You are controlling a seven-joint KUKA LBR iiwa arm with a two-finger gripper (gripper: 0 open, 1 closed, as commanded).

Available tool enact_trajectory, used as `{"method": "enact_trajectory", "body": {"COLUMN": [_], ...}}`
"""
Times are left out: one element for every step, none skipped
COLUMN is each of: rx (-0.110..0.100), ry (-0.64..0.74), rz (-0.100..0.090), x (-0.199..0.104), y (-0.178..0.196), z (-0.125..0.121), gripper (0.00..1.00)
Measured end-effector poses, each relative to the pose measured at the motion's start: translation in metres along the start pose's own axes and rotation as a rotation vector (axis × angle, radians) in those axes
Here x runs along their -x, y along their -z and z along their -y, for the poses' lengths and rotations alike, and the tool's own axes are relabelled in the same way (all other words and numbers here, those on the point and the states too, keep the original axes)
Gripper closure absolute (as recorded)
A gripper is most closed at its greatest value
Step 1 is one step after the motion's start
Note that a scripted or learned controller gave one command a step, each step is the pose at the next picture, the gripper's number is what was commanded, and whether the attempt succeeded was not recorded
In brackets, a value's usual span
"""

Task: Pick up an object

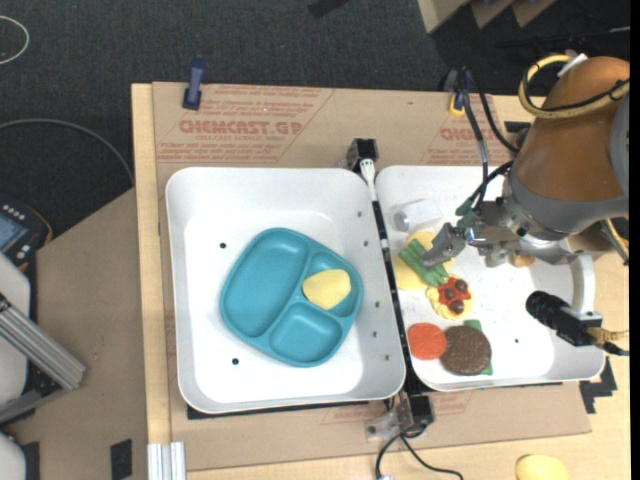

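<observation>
The jaws (437, 252) are closing in on the green piece (414, 258); whether gripped, I cannot tell.

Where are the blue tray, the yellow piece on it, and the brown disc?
blue tray (262, 298): camera view, bare left compartment.
yellow piece (327, 288): camera view, its middle.
brown disc (467, 350): camera view, its top face.

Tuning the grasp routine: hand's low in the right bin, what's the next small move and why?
Probably close and lift slightly. The hand sits low over the green leaf-shaped toy at the right white bin's left side, with other toy food just below it, so test the grip before travelling.
</observation>
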State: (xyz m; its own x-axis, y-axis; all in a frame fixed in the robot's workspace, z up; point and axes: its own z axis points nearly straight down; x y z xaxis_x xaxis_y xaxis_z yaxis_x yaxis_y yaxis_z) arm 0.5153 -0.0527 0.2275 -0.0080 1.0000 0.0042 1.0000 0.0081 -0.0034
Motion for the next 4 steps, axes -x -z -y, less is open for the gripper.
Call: {"method": "enact_trajectory", "body": {"rx": [0.007, 0.006, 0.008, 0.011], "ry": [-0.002, -0.007, -0.004, -0.001], "rz": [0.003, 0.004, 0.003, 0.001], "x": [-0.072, -0.068, -0.098, -0.150], "y": [0.035, 0.043, 0.120, 0.176], "z": [0.004, 0.004, 0.036, 0.035], "gripper": [0.00, 1.00, 1.00, 1.00]}}
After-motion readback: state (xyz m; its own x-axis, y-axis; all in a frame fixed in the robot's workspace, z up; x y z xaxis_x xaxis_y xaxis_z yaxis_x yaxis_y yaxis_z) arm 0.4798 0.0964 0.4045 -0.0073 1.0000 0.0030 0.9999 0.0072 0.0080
